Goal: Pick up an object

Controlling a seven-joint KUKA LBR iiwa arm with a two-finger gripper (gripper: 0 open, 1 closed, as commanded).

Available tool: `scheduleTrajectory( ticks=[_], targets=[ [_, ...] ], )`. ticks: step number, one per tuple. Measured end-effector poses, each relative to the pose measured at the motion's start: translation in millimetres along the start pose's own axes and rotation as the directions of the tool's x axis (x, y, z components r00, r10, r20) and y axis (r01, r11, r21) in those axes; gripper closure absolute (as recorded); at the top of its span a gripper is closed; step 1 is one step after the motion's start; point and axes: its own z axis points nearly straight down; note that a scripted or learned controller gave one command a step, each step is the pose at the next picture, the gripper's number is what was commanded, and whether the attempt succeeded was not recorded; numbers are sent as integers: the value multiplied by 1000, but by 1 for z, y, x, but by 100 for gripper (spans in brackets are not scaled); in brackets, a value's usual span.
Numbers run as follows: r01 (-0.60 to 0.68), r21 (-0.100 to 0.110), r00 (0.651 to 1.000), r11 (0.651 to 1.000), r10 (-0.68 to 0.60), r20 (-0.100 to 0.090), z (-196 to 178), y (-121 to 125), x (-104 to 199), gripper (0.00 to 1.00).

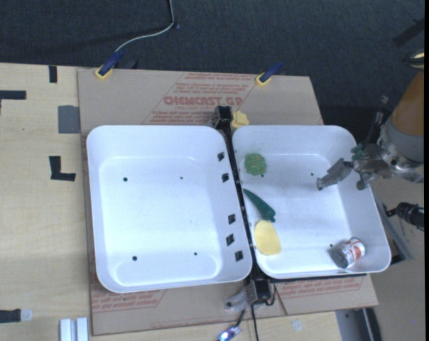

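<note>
Over right white bin (307,137), near its right wall: gripper (346,175) hovering, fingers spread, holding nothing. Approach step. Nearest pick: small red-and-white can (348,251), lying at bin's near-right corner. Next: shift toward can, descend, close.

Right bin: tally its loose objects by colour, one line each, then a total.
Green: 2, a round green piece and a long dark green piece
Yellow: 1, a yellow piece
Red and white: 1, a small can
Total: 4, all in the right bin
</note>
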Motion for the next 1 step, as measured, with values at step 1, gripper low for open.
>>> scheduleTrajectory(
  ticks=[1],
  targets=[
    [2,0,1000,1000,-2,0,-10,0,1,100]
  ],
)
